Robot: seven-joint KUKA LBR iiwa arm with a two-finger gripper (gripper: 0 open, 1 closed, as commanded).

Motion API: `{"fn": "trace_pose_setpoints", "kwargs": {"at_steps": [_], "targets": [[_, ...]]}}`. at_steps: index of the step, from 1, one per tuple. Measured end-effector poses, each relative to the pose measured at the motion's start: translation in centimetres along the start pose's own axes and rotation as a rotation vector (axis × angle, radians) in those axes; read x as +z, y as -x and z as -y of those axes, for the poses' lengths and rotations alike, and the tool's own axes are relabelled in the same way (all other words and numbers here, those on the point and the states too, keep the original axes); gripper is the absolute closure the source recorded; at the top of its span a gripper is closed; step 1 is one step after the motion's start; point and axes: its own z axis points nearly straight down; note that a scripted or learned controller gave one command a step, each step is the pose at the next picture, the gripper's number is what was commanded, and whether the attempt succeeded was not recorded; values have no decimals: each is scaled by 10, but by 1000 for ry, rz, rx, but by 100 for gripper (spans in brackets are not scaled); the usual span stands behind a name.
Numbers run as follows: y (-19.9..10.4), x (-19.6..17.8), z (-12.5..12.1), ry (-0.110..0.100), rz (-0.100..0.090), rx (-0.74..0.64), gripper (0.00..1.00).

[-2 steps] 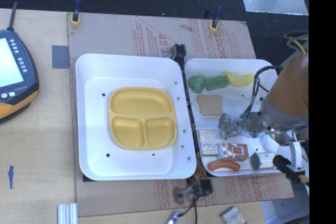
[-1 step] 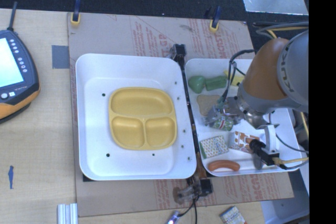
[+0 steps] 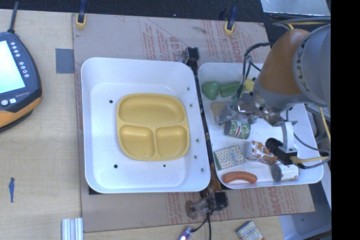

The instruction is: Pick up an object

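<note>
You see the gripper (image 3: 239, 111) low in the right bin (image 3: 315, 177), just above a small can (image 3: 238, 130); you cannot tell its state; a sausage (image 3: 240, 178) lies near the front.

A green toy (image 3: 212, 89), a small can (image 3: 238, 129), a patterned card (image 3: 228, 156) and a sausage (image 3: 240, 178) are lying in the right bin (image 3: 313, 131).

Bright, even light is falling from above, washing the white left bin (image 3: 95, 137) nearly featureless. Soft shadows are gathering beneath the arm (image 3: 292, 67) at the right of the frame. The whole picture is looking slightly soft, with small items blurring in the right bin (image 3: 312, 177).
</note>
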Motion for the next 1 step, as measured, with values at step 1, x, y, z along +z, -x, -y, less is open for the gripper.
{"fn": "trace_pose_setpoints", "kwargs": {"at_steps": [1], "targets": [[0, 7, 7, -2, 1, -2, 0]]}}
